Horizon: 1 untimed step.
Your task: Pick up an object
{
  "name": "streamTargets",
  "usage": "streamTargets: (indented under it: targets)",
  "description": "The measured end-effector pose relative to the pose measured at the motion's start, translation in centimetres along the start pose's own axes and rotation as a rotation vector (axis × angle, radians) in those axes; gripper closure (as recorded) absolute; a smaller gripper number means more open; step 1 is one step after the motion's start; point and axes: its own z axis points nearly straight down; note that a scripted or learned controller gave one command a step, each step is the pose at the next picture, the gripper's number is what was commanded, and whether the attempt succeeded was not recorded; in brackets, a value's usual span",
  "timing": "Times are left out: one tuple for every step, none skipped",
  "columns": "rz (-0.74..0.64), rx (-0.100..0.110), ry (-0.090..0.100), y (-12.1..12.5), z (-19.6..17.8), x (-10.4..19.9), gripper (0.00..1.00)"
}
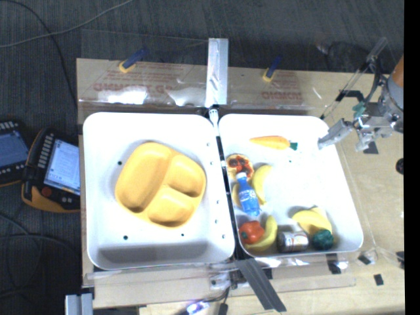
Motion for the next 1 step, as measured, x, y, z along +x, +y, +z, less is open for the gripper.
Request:
streamTargets:
  targets:
    - [-0.072,0.001,-0.001,5.34,9.61,3.68,0.0]
